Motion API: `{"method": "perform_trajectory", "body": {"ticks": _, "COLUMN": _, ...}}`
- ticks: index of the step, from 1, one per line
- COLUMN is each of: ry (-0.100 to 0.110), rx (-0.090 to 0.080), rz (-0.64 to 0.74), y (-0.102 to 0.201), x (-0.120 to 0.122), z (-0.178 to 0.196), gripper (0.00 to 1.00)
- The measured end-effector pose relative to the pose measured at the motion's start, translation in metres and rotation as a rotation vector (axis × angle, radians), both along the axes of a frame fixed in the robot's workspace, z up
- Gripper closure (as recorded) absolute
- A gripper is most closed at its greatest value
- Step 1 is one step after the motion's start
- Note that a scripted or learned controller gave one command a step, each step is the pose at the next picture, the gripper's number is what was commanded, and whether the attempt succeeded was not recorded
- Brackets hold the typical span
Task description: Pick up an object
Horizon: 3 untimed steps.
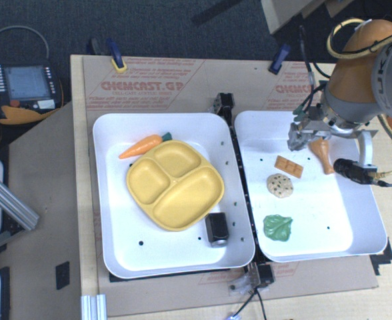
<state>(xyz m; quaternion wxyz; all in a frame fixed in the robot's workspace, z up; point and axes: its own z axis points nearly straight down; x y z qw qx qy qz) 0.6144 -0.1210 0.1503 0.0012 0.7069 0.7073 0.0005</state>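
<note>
Gripper (301, 139) hovers near right bin's (363, 240) far rim, beside wafer (289, 167).

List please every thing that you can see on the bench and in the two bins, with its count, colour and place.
bins: 2, white, side by side on the bench
divided plate: 1, yellow, middle of the left bin
toy carrot: 1, orange with green top, left bin, at the plate's upper left edge
small block: 1, black, left bin, near the plate's lower right edge
cracker: 1, orange-brown, right bin, upper middle
cookie: 1, tan with dark specks, right bin, below the cracker
leaf: 1, green, right bin, lower middle
cone-shaped piece: 1, orange, right bin, beside the gripper
gripper: 1, grey, over the right bin's upper part
</note>
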Motion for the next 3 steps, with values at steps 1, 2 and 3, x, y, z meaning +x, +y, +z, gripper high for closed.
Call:
{"method": "perform_trajectory", "body": {"ticks": 1, "ry": -0.001, "rx": 0.0, "rz": 0.0, "y": -0.004, "x": 0.001, "z": 0.042, "gripper": 1.0}}
{"method": "perform_trajectory", "body": {"ticks": 2, "ry": -0.001, "rx": 0.0, "rz": 0.0, "y": -0.004, "x": 0.002, "z": 0.088, "gripper": 1.0}}
{"method": "perform_trajectory", "body": {"ticks": 3, "ry": 0.003, "rx": 0.002, "rz": 0.003, "y": 0.053, "x": 0.0, "z": 0.094, "gripper": 1.0}}
